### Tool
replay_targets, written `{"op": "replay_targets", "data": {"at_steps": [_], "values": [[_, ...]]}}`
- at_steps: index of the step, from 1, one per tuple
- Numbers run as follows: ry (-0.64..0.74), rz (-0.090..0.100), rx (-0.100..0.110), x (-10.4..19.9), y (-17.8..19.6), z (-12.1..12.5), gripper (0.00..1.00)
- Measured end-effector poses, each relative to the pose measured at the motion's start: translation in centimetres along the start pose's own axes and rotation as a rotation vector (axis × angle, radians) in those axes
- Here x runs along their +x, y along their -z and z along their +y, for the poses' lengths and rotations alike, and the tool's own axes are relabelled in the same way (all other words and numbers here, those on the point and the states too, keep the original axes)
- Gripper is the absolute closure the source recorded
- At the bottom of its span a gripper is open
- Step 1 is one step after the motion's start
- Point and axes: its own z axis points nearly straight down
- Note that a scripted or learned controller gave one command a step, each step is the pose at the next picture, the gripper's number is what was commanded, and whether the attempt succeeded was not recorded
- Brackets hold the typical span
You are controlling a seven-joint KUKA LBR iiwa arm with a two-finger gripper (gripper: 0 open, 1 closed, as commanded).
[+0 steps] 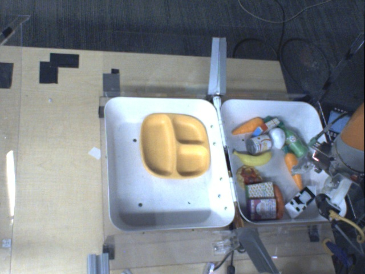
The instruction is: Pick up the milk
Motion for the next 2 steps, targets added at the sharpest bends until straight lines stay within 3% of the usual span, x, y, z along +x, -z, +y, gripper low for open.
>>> {"op": "replay_targets", "data": {"at_steps": [1,2], "values": [[0.011,0.001,-0.002,0.2,1.0,0.1,1.00],[-0.092,0.000,-0.001,0.3,7.3,1.4,1.00]]}}
